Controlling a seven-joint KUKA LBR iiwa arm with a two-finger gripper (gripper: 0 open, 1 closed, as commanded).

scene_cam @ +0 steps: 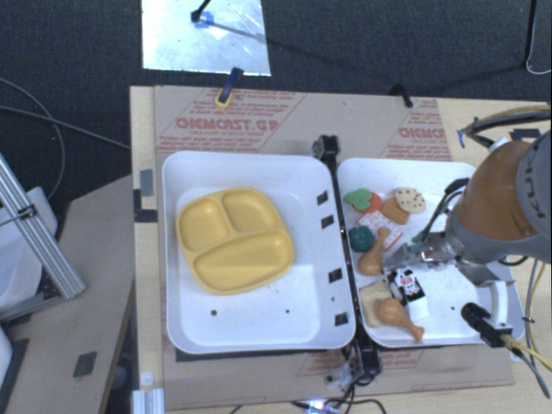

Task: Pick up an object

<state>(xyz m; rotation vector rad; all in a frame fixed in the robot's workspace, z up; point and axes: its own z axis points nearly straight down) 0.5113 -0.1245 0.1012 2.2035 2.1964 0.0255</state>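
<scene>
Over the right bin [448,322], the gripper [404,255] hangs low among toy foods, and whether its fingers are spread or pressed together cannot be told.

Just left of the gripper lies a tan drumstick [375,250], close enough that touching or apart is unclear; no item shows between the fingers. Directly below the gripper sits a small black-and-white carton [407,285], and further below that a second drumstick [399,314] rests near the bin's front edge. Above the gripper lie a speckled cookie [409,201] and a green and red vegetable piece [363,201]. Well to the left of the gripper, the left bin [259,326] holds a yellow divided plate [235,239]. Both bins rest on a cardboard sheet [259,119].
</scene>
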